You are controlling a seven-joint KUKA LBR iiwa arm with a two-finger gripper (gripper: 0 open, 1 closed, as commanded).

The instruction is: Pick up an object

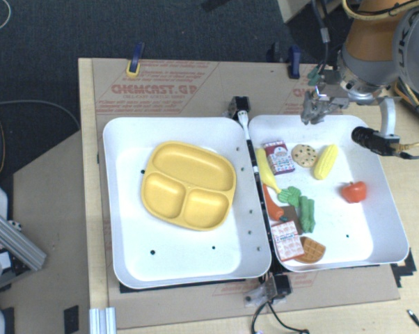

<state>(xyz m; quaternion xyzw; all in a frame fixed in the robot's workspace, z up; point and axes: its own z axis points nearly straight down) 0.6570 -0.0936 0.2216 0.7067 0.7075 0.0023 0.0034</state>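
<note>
Though scattered rather than stacked, lie all inside the right bin (389,221) – a yellow corn cob (326,161) tilted near the far side, touching nothing, with a round speckled cookie (303,155) just beside on its left and a small red packet (278,156) next to that. Farther left, along the wall shared with the left bin (126,221), a banana (266,172) laid lengthwise. Nearer the camera, a cluster: green vegetable pieces (301,207) against an orange carrot (273,208), then a second red-and-white packet (286,237) overlapping a brown waffle (311,250). Well apart to the right, alone on bare white floor, a red tomato (354,191). Above the right bin's far rim, clear of every piece, hangs the gripper (314,114) – too small and dark to tell whether spread or closed, and carrying nothing visible. Behind it, the grey arm with its orange band (380,12), reaching in from the right. Across the divider, a yellow three-section plate (188,185) resting near the middle of the left bin. Beneath both bins, a cardboard sheet (161,82) with red print, clamped at the far edge by a yellow-tipped clamp (134,61).
</note>
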